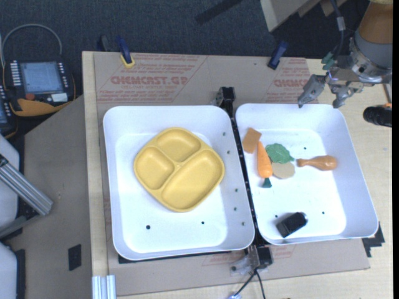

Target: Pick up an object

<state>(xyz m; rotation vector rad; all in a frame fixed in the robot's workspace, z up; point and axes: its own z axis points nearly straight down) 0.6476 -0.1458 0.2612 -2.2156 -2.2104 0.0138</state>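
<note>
My gripper (325, 95) hangs open above the far rim of the right bin (355, 185), with nothing between its fingers. Inside that bin lie an orange carrot (264, 161), a green leafy piece (277, 152), a tan round piece (283, 171), an orange wedge (251, 139), a brown drumstick (318, 162) and a black block (291, 223) near the front. All of them lie below and to the left of the gripper, apart from it.
The left bin (124, 217) holds a yellow divided plate (179, 168). Clamps (126, 58) sit at the board's far edge. A pendant with a screen (38, 83) lies at far left. A black clip (225, 96) stands between the bins.
</note>
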